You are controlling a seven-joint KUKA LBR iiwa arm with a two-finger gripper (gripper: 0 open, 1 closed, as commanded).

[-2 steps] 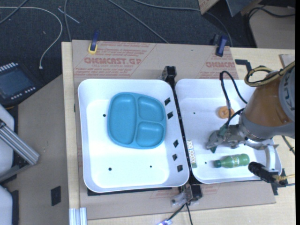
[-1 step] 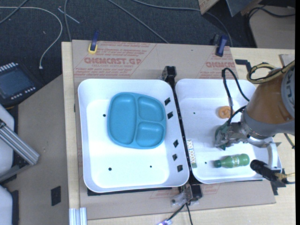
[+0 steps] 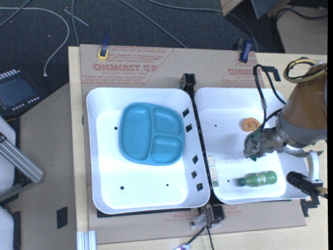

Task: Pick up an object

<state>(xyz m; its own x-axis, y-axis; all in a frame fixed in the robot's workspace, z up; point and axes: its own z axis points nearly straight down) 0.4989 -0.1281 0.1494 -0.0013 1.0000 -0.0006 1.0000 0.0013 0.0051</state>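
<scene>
Desk (image 3: pixel 156 61): carries two white bins side by side, left bin (image 3: pixel 104 155) and right bin (image 3: pixel 223 108); the arm (image 3: pixel 307 113) enters from the right of the view and stands over the right bin.

Left bin: holds one blue plate (image 3: pixel 152 133) with three compartments, lying flat, well apart from the claw.

Right bin: holds a green bottle (image 3: pixel 257 179) and a small orange disc (image 3: pixel 250 124); the bottle lies on its side near the bin's front wall, long axis running left to right across the view; the disc lies toward the bin's back half.

Claw (image 3: pixel 255 147): low over the right bin, between disc and bottle; nothing is seen between its tips; whether it is released or clenched cannot be told, as the dark mechanism hides the detail.

Governing relation: the bottle lies just beside the claw, toward the front of the bin, with its body slightly right of the claw tips; the disc lies just behind the claw. Judgement: either serves as the pick object; the bottle likely calls for a grip set across its long axis.
</scene>
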